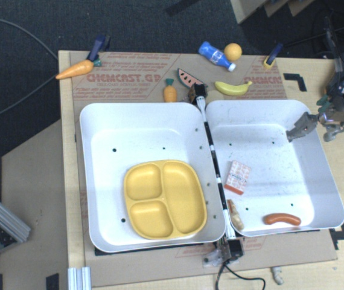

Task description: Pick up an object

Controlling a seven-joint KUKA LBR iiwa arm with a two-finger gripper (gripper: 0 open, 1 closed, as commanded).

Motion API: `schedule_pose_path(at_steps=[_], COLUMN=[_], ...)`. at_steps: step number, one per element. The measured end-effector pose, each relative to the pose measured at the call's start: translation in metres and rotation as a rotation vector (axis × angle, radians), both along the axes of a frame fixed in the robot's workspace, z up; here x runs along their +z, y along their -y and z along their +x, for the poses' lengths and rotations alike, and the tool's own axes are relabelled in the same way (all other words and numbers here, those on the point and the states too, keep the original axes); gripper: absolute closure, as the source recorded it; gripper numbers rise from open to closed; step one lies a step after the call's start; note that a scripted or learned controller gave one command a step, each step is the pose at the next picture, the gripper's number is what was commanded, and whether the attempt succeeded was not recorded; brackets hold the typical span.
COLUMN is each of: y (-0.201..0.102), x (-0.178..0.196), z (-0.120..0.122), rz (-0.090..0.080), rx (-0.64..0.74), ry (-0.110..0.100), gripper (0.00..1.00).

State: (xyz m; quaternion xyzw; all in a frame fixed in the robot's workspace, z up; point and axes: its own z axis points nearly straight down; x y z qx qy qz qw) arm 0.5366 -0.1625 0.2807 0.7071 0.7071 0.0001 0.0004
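- Dark carpet surrounds a pale wooden bench point(39, 180) that carries two shallow white bins side by side.
- Left bin point(99, 132) holds a yellow divided plate point(165, 198) with three compartments, lying toward its near side.
- Right bin point(268, 116) holds a small red-and-white packet point(238, 177) near its left wall, a red sausage point(282, 220) by the near right corner, and a brownish object point(235, 215) at the near left corner, too small to identify.
- Beyond the bins, on the bench's far strip, lie a toy carrot point(74, 70) at the far left, a watermelon slice point(187, 77), a small orange toy point(170, 93), a banana point(233, 87), a blue bottle point(215, 55) and an orange ball point(233, 51).
- At the right edge, the gripper point(314, 124) hovers over the far right rim of the right bin; one grey finger point(300, 127) points down and left into the bin, with nothing visibly held. I cannot tell how far the fingers are spread.
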Motion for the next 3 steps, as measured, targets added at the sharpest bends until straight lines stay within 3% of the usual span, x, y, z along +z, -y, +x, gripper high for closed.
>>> schedule_pose_path(at_steps=[1, 2, 3], y=[-0.067, -0.1, -0.07], x=[-0.033, -0.097, -0.166], z=[-0.004, 0.019, 0.041], rz=[0.002, 0.001, 0.001], rx=[0.002, 0.0, -0.001], ry=[-0.003, -0.003, -0.003], gripper=[0.0, 0.0, 0.0])
